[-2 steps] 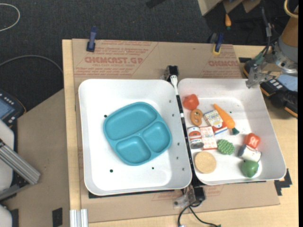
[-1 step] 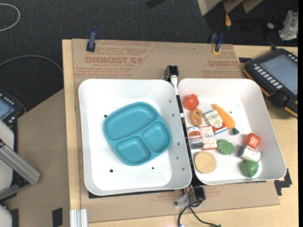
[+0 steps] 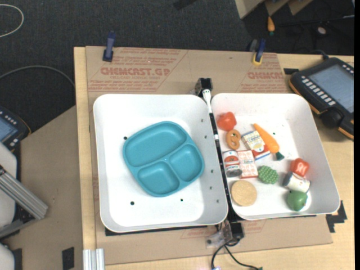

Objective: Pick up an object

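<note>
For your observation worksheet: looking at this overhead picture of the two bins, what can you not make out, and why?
- Labels on the small packets in the right bin: too small and blurred in the camera view.
- The small white and dark object below the red piece: partly covered by it, so its shape stays unclear.
- The handheld controller: cut off by the picture's right side.
</note>
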You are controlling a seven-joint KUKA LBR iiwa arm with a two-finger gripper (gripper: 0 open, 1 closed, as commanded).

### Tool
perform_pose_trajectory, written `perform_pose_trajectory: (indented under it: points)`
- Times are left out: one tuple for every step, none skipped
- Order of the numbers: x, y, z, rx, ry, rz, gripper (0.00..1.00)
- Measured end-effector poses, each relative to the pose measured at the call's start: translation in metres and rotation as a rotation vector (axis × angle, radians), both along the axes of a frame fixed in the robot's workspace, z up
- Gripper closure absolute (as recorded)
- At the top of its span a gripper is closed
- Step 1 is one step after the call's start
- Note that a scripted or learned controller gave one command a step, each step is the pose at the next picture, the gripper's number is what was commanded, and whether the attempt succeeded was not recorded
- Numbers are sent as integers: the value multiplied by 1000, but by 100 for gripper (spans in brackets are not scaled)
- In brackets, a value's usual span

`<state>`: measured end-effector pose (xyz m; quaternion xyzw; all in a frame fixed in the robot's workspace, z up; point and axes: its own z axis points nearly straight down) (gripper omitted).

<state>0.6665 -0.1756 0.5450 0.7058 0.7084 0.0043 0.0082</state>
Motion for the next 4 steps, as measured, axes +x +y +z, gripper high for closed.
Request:
perform_pose_trajectory:
  points:
    - [-2, 46, -248, 10, 33, -1, 100]
    - [-1, 12, 3, -3, -5, -4, 100]
    - [-98, 94, -8, 8, 18, 3, 100]
    - [-143, 112, -140, 8, 33, -4, 100]
